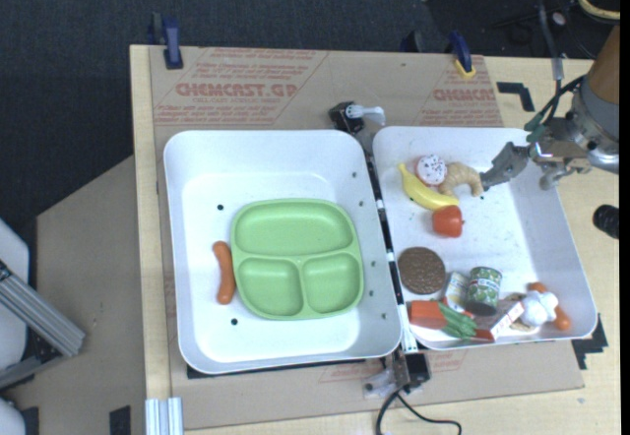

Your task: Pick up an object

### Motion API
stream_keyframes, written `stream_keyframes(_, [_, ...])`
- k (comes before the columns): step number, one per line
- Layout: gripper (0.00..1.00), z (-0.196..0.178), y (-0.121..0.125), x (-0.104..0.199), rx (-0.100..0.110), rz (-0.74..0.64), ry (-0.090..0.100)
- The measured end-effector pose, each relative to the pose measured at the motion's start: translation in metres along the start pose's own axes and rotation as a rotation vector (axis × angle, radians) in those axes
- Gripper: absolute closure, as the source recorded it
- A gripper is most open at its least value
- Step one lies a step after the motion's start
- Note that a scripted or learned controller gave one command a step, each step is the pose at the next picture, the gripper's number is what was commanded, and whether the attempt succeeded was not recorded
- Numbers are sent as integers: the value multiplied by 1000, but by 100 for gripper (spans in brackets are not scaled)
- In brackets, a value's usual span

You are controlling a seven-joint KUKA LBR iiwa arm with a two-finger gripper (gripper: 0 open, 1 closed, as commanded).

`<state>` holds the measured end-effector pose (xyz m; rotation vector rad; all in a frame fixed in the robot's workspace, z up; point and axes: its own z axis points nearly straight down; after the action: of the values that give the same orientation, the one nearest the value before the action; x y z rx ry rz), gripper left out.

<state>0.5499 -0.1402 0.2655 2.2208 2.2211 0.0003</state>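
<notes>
Dark carpet is seen all around the tabletop (246, 79), which is covered with printed brown cardboard. On the left, a white bin (187, 226) is occupied by a green divided tray (295, 258), with an orange hot dog (224, 273) laid just beside the tray's left edge. On the right, a second white bin (551, 246) is crowded: a yellow banana (425, 192), a pink-and-white ball (431, 168), a tan toy (465, 177), a red pepper (448, 220), a brown cookie (422, 270), a green can (483, 286) and more clutter at the near edge. The tool (500, 169) is positioned just beside the tan toy, probably the pick target. Whether it's wide or narrow can't be told, tbh. Nothing is seen gripped. With things packed this tightly, the banana could easily get nudged or the toy just pushed away.
</notes>
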Motion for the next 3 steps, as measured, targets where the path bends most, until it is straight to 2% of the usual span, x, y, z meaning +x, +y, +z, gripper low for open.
stream_keyframes(1, [0,188,33,48,5,-3,3])
stream_keyframes(2, [100,170,34,44,-2,1,0])
stream_keyframes(3, [0,171,34,45,-1,1,0])
